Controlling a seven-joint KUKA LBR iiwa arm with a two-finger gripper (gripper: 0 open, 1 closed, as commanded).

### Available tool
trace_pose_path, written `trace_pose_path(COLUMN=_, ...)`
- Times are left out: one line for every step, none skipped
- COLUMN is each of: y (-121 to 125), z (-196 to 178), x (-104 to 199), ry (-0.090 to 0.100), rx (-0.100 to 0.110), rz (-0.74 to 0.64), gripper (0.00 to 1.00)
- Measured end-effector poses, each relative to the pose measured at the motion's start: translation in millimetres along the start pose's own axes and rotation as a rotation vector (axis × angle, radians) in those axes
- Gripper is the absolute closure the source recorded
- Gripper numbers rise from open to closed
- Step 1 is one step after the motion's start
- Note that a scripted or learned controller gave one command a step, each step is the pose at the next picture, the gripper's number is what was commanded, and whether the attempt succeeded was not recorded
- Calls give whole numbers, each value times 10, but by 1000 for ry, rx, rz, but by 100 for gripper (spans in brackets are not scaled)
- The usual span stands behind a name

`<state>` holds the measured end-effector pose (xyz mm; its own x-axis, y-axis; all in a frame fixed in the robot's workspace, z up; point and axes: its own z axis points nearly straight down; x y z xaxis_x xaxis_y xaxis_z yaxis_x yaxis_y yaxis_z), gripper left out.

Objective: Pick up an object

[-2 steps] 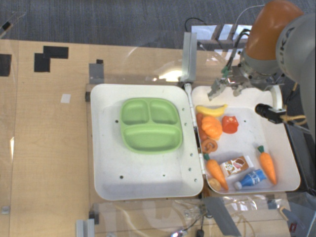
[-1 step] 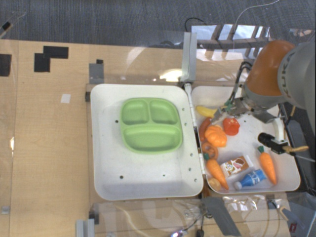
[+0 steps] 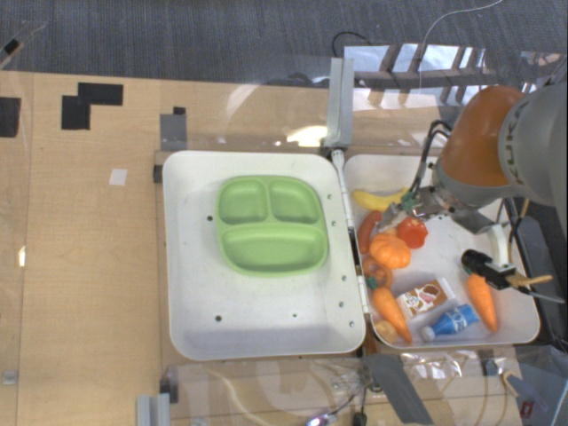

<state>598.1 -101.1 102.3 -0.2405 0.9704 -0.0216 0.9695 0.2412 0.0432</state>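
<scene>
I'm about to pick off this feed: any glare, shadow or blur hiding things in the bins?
Camera view: a bright glare patch sits on the bench above the left bin; faint reflective streaks cross the bench; the arm looks soft and large, covering the right bin's upper corner; the gripper area is cluttered and hard to resolve; the green tray is evenly lit.

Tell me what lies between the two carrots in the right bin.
In the camera view, a small carton and a blue bottle lie between the left carrot and the right carrot.
</scene>
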Motion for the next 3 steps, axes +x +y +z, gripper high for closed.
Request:
trace_pose_path(y=260, z=135, x=68, ry=18, rx=28, rz=-48, gripper=0)
trace_pose_path(y=-373, z=104, x=-248, ry=19, rx=28, rz=-268, gripper=0)
trace_pose_path(y=-919, z=66, x=71, ry=14, rx=20, rz=-147, gripper=0)
